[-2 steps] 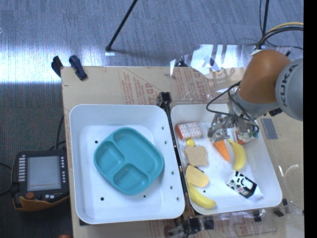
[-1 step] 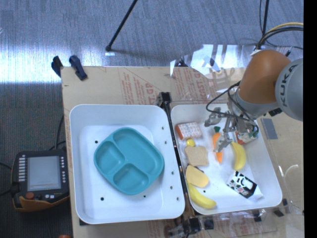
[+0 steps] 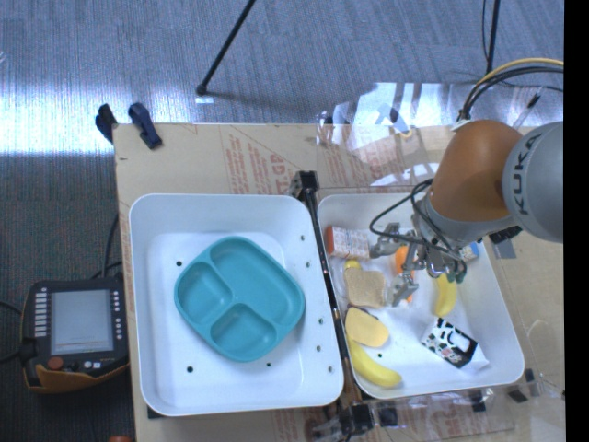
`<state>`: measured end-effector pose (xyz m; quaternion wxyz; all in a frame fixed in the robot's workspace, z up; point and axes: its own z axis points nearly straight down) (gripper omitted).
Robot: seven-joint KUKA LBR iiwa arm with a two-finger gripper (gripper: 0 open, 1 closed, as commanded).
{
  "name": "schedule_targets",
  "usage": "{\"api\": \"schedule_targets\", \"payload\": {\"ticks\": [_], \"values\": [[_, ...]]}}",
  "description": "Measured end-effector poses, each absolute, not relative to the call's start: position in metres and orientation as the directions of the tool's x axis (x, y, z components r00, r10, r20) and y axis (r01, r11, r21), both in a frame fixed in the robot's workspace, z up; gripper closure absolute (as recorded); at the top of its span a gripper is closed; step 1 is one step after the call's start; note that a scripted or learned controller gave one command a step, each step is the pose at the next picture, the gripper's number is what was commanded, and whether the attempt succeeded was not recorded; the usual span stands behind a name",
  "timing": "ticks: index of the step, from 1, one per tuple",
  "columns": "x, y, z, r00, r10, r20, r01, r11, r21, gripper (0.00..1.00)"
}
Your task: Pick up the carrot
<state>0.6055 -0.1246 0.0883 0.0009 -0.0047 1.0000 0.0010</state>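
Observation:
The carrot (image 3: 399,258) is a small orange piece in the middle of the right bin (image 3: 502,325), mostly covered by the wrist. My gripper (image 3: 401,267) hangs over it from the right, below the orange band (image 3: 474,168) of the arm. Its two metal fingers (image 3: 387,244) stand apart, one toward the back and one toward the front of the carrot, so it looks open around it. I cannot tell whether the fingers touch the carrot.
The right bin also holds a snack packet (image 3: 350,240), a bread slice (image 3: 365,288), a yellow slice (image 3: 366,328), a banana (image 3: 374,366), a small yellow fruit (image 3: 445,296) and a black-and-white packet (image 3: 451,342). A teal divided plate (image 3: 239,297) lies in the left bin (image 3: 152,247).

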Motion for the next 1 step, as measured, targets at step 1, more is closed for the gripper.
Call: {"api": "schedule_targets", "payload": {"ticks": [1], "values": [[0.6077,-0.1229,0.0996,-1.000,-0.014,-0.007,-0.014,1.000,0.002,1.00]]}}
